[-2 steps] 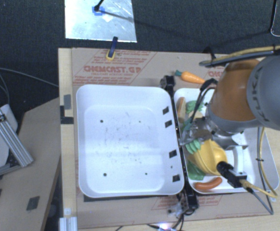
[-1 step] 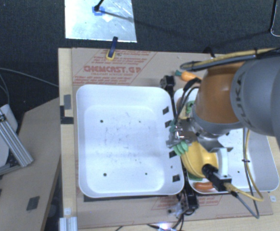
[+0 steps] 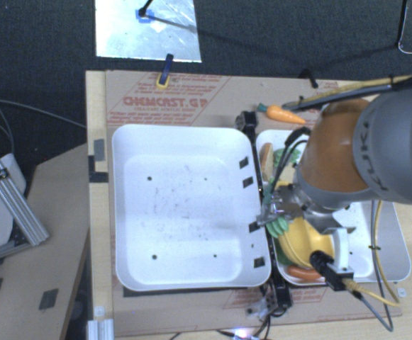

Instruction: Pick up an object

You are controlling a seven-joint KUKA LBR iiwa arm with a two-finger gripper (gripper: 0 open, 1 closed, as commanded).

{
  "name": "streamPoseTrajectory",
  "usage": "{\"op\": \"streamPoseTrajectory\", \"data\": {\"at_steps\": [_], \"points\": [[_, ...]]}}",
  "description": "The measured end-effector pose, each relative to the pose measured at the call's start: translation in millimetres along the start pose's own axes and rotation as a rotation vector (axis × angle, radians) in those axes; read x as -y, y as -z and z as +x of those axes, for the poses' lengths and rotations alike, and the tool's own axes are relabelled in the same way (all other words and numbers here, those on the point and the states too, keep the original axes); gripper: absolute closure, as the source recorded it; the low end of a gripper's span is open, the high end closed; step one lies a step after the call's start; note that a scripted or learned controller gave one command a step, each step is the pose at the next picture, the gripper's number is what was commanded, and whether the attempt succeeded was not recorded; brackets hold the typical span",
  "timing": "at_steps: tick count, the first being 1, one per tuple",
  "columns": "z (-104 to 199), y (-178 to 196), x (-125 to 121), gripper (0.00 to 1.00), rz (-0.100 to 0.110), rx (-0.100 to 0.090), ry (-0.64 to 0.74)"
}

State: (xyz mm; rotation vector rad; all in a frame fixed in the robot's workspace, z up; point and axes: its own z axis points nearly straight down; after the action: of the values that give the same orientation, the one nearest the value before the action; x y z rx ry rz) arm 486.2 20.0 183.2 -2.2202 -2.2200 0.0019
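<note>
Reaching into the right bin (image 3: 393, 264), my arm (image 3: 376, 147) is low over a small heap of toy food at that bin's left side, so I judge this to be the descent or grasp step of the pick. The heap is what I am after: a yellow rounded piece (image 3: 305, 241), a green piece (image 3: 279, 226) just beside it toward the divider, and an orange-red piece (image 3: 301, 273) lying at the bin's near edge. They look smooth, plastic and crowded together, touching one another.

The gripper (image 3: 276, 211) sits right at the green piece, but the wrist hides the tips, so I cannot tell whether it is released or clenched, nor whether anything is caught.

Next I would want a straight lift, then a check that something comes up with it; smooth curved toys may well slip.

Further out, an orange carrot (image 3: 285, 115) lies on the cardboard behind the bins, and the left bin (image 3: 184, 204) sits alongside.
</note>
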Motion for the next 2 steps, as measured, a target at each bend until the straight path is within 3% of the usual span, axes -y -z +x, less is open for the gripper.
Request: {"op": "streamPoseTrajectory", "data": {"at_steps": [1, 2], "points": [[31.2, 50.2, -1.2, 1.0, -0.007, -0.001, 0.008], [35.4, 104.8, -1.3, 1.0, -0.009, -0.001, 0.006]]}}
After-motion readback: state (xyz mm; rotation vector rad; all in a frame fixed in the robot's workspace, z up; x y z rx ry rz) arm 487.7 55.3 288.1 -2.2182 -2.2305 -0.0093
